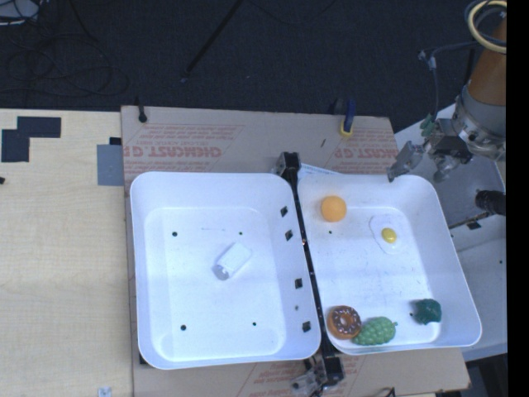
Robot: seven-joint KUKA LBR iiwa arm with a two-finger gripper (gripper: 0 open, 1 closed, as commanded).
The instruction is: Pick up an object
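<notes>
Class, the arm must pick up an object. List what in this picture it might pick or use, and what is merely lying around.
Job:
gripper
orange ball
fried egg toy
donut
green grapes
dark green toy
white cylinder
left bin
right bin

Lying about:
cardboard sheet
blue-yellow clamp
floor cables

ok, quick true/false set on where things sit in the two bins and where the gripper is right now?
1. The white cylinder lies in the left bin. True.
2. The orange ball is in the left bin. False: it is in the right bin.
3. The donut sits beside the green grapes. True.
4. The gripper holds the fried egg. False: the egg lies on the bin floor, and the gripper is at the bin's far right corner.
</notes>
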